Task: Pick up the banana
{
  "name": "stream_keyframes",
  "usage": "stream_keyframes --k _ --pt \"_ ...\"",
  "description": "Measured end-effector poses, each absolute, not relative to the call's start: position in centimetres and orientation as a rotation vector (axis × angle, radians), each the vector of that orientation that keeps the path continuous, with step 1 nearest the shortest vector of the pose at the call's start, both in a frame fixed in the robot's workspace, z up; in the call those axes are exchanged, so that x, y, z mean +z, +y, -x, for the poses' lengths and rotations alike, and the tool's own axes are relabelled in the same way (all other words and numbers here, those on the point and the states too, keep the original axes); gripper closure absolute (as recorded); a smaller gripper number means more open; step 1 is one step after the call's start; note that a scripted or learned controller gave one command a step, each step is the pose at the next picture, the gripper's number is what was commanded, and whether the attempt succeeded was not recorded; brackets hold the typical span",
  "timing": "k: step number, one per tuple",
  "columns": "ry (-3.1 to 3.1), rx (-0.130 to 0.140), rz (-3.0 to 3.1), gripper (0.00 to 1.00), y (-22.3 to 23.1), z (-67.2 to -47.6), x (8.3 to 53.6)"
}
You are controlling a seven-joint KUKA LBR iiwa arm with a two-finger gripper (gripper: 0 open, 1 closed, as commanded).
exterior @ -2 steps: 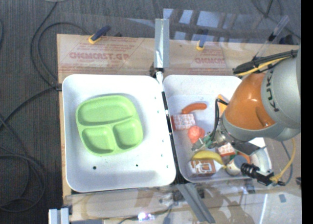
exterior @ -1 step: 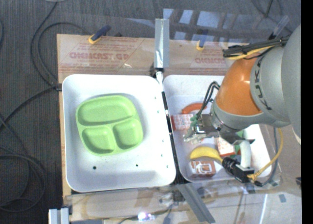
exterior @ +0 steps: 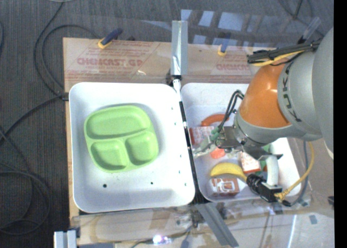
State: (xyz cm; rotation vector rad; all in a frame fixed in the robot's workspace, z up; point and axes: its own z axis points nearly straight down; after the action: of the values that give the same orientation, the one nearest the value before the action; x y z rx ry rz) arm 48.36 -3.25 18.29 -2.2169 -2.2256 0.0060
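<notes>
Right bin: banana near the front wall, lying among small packets, a brown box touching its near side. Arm's gripper hangs just behind the banana; state of jaws cannot be told. Left bin: green divided tray.

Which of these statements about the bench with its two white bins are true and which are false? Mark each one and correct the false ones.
1. The yellow banana lies in the right white bin. True.
2. The light green three-compartment plastic tray sits in the right bin. False: it sits in the left white bin.
3. The banana rests on the green tray. False: it lies in the other bin, apart from the tray.
4. The grey arm's orange band is above the right bin. True.
</notes>
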Motion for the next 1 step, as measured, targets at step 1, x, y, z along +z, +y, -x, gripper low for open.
stream_keyframes --k 1 --pt "-2.139 0.008 2.298 0.0 -9.63 -48.24 13.39"
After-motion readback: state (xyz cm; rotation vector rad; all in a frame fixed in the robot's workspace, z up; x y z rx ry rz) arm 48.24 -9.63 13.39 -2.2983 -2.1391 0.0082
